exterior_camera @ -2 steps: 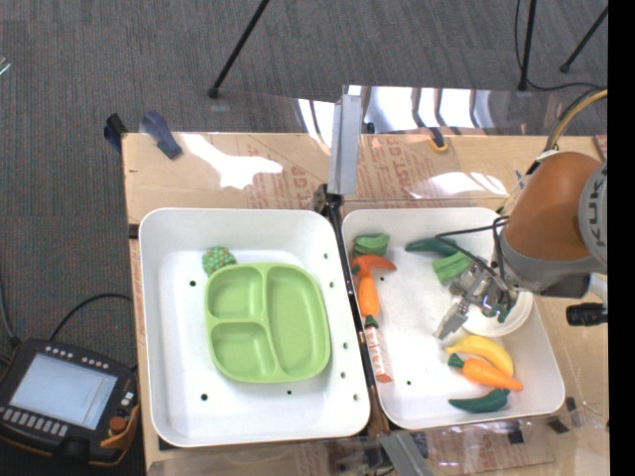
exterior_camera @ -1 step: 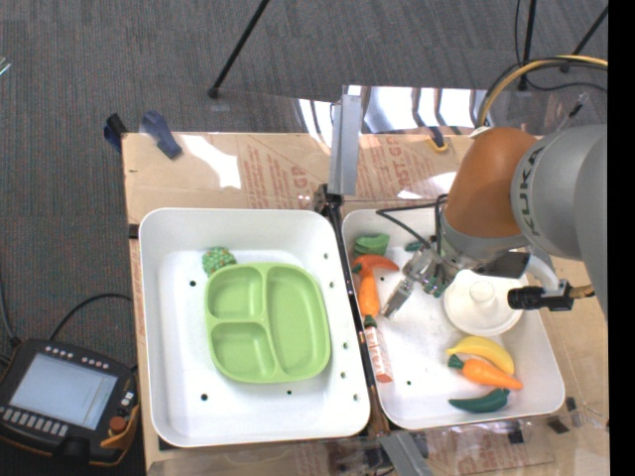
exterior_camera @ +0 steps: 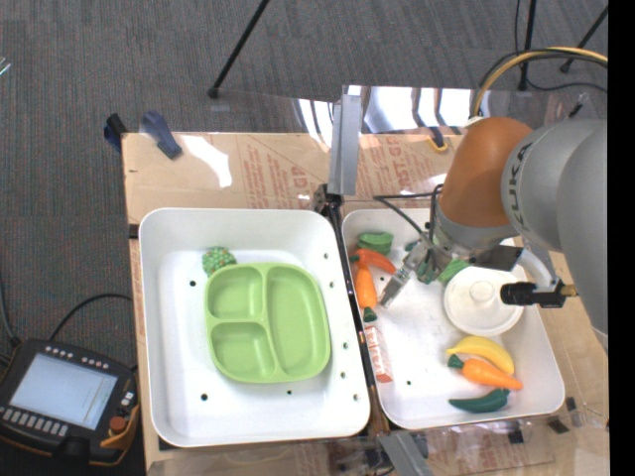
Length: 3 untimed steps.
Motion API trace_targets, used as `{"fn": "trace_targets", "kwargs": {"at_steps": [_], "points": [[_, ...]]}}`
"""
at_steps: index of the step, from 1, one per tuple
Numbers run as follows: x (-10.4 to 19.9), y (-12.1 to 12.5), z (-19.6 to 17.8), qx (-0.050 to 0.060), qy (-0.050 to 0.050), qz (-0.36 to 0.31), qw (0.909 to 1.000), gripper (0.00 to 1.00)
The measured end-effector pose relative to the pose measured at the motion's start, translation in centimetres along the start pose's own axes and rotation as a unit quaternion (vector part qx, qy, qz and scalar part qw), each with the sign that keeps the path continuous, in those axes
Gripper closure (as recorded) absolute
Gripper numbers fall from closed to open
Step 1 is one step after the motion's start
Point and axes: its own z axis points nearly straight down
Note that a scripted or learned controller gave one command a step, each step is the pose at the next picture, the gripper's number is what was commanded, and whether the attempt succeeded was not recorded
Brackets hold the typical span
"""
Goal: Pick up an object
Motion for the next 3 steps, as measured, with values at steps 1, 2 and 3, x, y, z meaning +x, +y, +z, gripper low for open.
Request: {"fn": "trace_targets", "kwargs": {"at_steps": [1, 2, 3], "points": [[-0.7, 0.2, 0.1, -0.001, 0.003, 0.095, 0.9955, 0.00], [-5.4, -2.9, 0.2, -0.002, 0.005, 0.227, 0.9739, 0.00], [-2.3, 1.1, 0.2, -0.001, 0.006, 0.240, 0.9707, 0.00]]}}
